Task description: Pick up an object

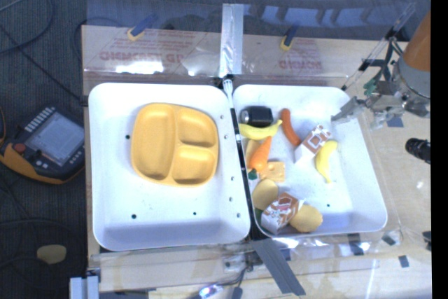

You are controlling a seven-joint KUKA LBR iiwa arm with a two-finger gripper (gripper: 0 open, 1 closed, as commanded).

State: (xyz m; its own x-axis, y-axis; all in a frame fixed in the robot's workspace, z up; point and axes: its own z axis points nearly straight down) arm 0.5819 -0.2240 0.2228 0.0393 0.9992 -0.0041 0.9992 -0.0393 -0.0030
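Banana (325,160): lies in right bin (369,182), touching a small carton (316,139), near the carrot (260,153) cluster. Gripper (381,107): above the bin's right rim, state cannot be told. Risk: crowded neighbours deflect the grasp; curved fruit slips.

2 white bins: left bin (105,220), right bin (364,178). Left: 1 yellow divided tray (175,143). Right: 2 bananas (260,129) (325,160), 2 carrots (260,152) (290,127), 1 black object (256,115), 2 small cartons (315,140) (280,212); remaining yellowish pieces too jumbled to count.
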